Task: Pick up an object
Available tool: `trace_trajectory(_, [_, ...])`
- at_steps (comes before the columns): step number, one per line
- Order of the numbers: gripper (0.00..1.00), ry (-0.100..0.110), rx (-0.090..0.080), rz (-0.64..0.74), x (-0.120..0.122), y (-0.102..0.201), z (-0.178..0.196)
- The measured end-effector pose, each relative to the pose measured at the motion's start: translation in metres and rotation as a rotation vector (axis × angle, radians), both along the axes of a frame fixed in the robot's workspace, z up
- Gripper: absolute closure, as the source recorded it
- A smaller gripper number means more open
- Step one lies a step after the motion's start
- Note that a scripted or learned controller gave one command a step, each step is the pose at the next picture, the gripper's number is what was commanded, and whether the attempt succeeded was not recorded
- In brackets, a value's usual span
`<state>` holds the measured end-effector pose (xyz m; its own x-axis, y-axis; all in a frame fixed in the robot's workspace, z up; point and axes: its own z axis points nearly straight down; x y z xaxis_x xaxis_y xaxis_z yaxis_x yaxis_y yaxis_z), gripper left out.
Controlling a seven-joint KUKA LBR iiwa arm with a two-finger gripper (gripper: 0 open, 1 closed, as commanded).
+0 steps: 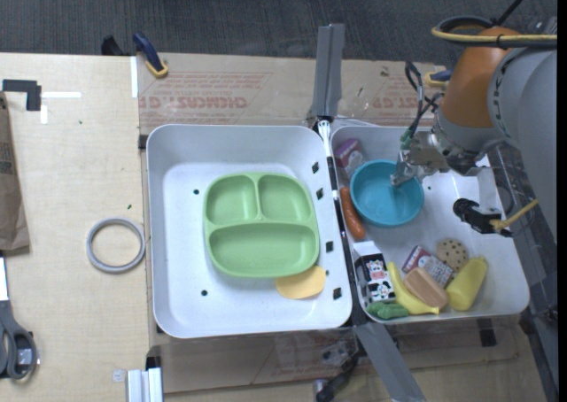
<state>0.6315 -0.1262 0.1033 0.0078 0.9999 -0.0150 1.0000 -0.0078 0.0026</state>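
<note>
Gripper point(406, 172) sits low over the upper right rim of the blue bowl point(384, 197), in the right bin point(505, 298), right of frame centre. Whether it is spread or pinching cannot be told from this angle.

Right bin contents: blue bowl at upper left; an orange carrot-like piece point(352, 214) touching the bowl's left side; a cookie point(453, 252), yellow corn cob point(469, 282) and banana point(404, 293) along the lower edge.

Left bin point(168, 214): green divided plate point(261, 224) at centre, yellow chip-like piece point(301, 284) at its lower right.
</note>
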Motion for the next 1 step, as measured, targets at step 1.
trace_trajectory(1, [1.0, -0.005, 0.007, -0.103, 0.0284, 0.0556, 0.0919])
